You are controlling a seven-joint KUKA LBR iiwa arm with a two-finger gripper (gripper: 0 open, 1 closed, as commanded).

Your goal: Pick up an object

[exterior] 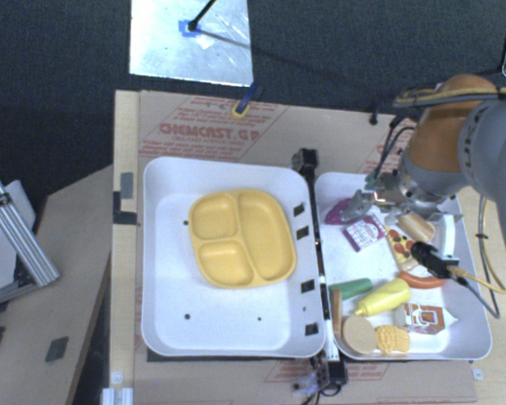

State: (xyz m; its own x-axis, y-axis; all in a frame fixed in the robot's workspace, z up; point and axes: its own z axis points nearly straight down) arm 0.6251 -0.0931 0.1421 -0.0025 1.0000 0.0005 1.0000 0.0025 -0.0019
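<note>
The right bin [474,336] holds several toy foods. At its back left lies a purple piece [340,213], with a purple-and-white packet [363,234] just in front of it. My gripper [367,197] hangs low over the bin's back left part, right at the purple piece's upper edge; I cannot tell whether they touch. A pizza slice [400,246], a bun [417,226] and an orange sausage [423,281] lie beneath the wrist. Nearer the front are a green piece [353,287], a yellow bottle [383,297], a small carton [423,317], a round cookie [358,334] and a yellow waffle piece [391,338].
The left bin [158,319] holds a yellow divided plate [241,237]. A black divider with clips [312,234] runs between the bins. The grey arm with its orange band [447,123] fills the space above the right bin's back right. A cable [477,281] trails over the right rim.
</note>
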